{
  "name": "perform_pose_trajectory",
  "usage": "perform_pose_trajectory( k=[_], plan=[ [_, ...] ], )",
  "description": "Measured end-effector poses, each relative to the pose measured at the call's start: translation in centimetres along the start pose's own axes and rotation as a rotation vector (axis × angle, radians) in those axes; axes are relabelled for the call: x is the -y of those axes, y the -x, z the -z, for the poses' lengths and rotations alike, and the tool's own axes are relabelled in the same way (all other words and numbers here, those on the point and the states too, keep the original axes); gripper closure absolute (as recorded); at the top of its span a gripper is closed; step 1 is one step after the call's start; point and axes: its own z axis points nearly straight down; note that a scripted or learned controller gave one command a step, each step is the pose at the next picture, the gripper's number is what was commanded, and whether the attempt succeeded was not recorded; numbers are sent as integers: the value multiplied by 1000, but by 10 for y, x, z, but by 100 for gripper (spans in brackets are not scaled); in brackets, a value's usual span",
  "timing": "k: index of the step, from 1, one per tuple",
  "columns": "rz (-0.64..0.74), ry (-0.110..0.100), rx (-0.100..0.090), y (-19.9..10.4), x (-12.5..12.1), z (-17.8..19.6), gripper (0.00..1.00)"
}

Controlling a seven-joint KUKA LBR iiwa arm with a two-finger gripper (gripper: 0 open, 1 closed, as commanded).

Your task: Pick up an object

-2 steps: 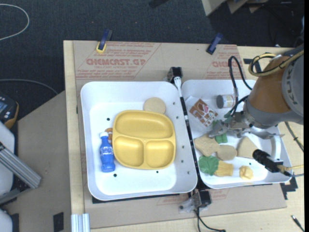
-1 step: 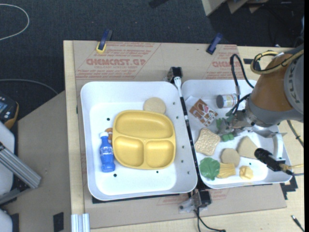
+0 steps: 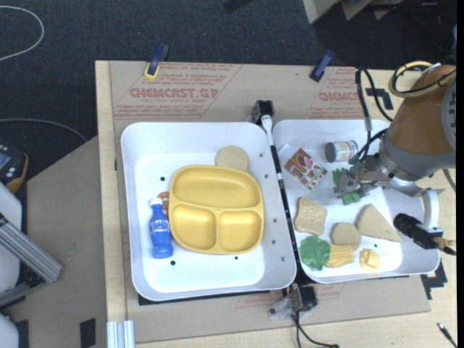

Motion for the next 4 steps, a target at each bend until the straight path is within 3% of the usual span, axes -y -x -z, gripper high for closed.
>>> perform_pose_trajectory(
  k=[1,2,4],
  plan=[
    [0,1,1,2,5,60,100],
    [0,2,0,2,4,87,100],
    [4,2,-2,-82,-59,78,100]
  ],
)
